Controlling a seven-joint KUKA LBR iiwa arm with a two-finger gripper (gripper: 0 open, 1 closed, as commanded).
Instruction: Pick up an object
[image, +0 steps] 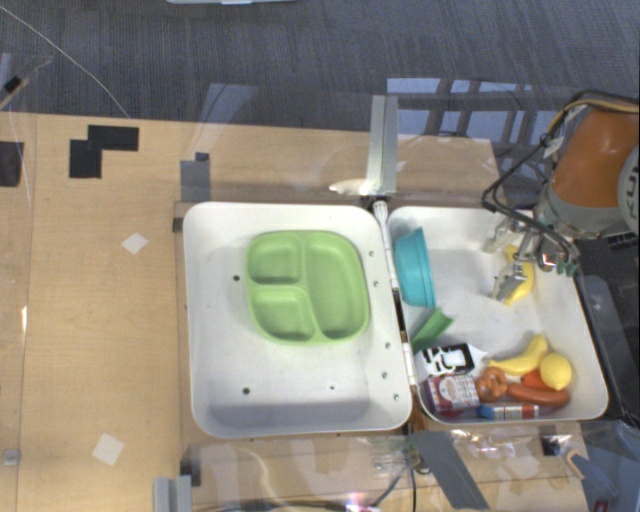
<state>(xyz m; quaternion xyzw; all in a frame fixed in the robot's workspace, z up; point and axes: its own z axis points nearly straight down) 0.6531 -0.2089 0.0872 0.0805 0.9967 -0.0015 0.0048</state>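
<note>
Pincer (517, 268) low in right bin (470, 300), clamped on small yellow piece (516, 290), seemingly just off the floor; grasp apparently made, lift clear left; banana (524, 358) and other items untouched in the near corner.

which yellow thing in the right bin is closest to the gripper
The small yellow piece directly beneath the gripper; the banana and lemon lie at the bin's near end.
</note>
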